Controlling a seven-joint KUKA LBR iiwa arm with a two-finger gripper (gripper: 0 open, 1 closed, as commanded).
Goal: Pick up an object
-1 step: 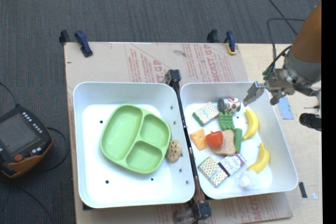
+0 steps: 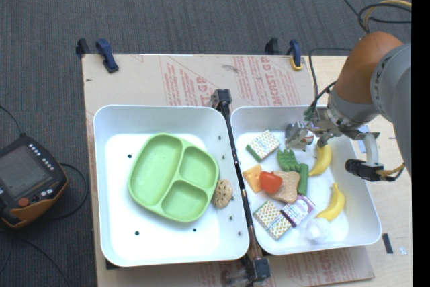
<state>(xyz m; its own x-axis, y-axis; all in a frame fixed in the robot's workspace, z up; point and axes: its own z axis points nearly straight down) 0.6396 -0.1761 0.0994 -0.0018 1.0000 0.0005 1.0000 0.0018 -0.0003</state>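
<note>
No one target is fixed by the task; the likeliest, judging by where the arm is, is the small green ridged plastic toy vegetable (image 2: 287, 159) in the right-hand shallow white bin (image 2: 371, 210), w/ the two-finger gripper (image 2: 297, 134) just above it at that bin's upper middle. Can't tell whether the pincer is released or clenched: it's small and cluttered from this angle, and nothing is clearly seen between its tips. The green piece touches a dark green pod-like stick (image 2: 304, 178) on its right and sits near a tan toast-shaped piece (image 2: 289, 186) w/ a red tomato-like piece (image 2: 270, 181) below it, so a clean grab prob. needs a straight-down approach, centred on the piece, tips spanning its narrow side. Risk: catching the pod or nudging the yellow toy banana (image 2: 322, 160) just beside. A checkered cracker-like square (image 2: 263, 144) lies to the left, a second banana (image 2: 333, 203) lower right. The left-hand bin (image 2: 111, 144) holds a light green divided plate (image 2: 173, 177) and a cookie (image 2: 222, 193), well apart from the work.
</note>
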